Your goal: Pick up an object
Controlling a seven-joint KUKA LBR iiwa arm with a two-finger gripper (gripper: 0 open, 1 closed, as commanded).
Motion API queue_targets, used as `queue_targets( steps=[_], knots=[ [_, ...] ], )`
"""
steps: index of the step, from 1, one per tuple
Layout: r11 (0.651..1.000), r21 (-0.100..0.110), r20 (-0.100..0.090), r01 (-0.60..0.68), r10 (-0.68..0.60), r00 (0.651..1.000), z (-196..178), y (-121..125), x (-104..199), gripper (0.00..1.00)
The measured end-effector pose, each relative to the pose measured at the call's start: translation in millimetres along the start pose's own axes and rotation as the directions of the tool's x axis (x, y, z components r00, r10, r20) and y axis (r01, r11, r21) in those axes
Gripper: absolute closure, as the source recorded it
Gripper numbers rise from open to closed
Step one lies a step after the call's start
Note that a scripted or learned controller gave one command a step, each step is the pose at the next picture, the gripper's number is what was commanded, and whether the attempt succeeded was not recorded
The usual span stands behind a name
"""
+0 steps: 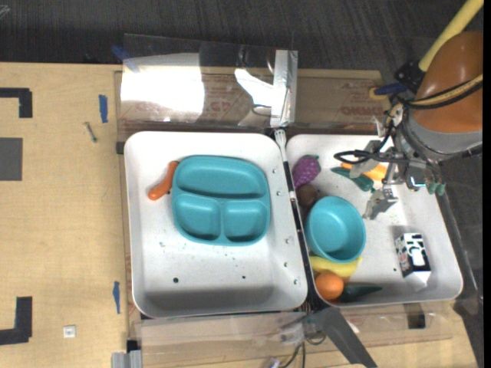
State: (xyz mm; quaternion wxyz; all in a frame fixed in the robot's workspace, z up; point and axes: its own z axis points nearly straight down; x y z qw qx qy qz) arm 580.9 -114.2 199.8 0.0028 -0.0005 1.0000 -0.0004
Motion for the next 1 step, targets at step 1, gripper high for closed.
queue_targets(
  steps=[1],
  knots=[
    [0.999,-0.002,-0.009,-0.037,0.037,0.999,99.3,-36.4,-26.2,0.0]
  ],
)
